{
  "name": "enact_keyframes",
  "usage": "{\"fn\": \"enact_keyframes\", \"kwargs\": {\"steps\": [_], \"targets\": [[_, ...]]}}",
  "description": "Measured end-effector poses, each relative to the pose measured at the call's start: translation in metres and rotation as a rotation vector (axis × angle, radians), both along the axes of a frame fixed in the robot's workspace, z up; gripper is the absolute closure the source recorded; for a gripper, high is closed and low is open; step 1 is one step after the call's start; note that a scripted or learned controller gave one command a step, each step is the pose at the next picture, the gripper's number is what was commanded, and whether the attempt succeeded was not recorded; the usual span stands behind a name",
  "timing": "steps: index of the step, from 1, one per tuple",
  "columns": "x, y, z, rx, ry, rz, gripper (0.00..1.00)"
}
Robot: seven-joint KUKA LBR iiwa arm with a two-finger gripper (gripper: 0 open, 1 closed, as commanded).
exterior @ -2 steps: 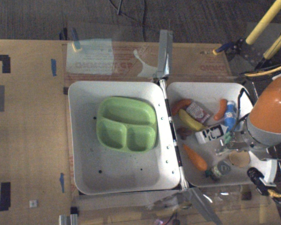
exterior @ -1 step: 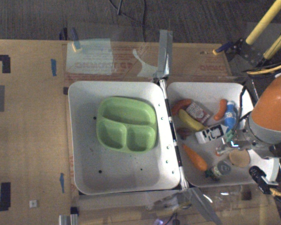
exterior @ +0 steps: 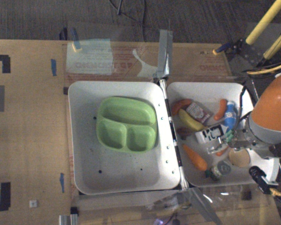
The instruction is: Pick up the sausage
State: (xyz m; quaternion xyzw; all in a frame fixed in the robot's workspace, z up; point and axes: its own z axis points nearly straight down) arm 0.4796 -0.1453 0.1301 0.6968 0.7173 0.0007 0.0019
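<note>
An orange-red sausage (exterior: 220, 109) lies tilted near the far side of the right bin (exterior: 203, 89), beside a blue bottle (exterior: 230, 115). A second reddish, curved piece (exterior: 180, 106) lies at the bin's far left, by the divider. My gripper (exterior: 221, 146) hangs low over the middle right of this bin, nearer to me than the sausage and apart from it. It hovers by a white and black item (exterior: 210, 134). A small orange scrap shows under the gripper; I cannot tell what it is.
The right bin also holds a banana (exterior: 190, 121), a pink box (exterior: 198, 111), a carrot (exterior: 195, 157), a small can (exterior: 220, 168) and a tan disc (exterior: 240, 157). A green divided plate (exterior: 127, 124) sits in the left bin (exterior: 84, 163).
</note>
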Motion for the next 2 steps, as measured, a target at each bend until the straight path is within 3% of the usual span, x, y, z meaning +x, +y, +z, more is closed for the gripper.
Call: {"fn": "enact_keyframes", "kwargs": {"steps": [1, 2], "targets": [[0.013, -0.026, -0.037, -0.001, -0.013, 0.007, 0.00], [0.015, -0.029, -0.026, -0.010, -0.021, 0.004, 1.00]]}}
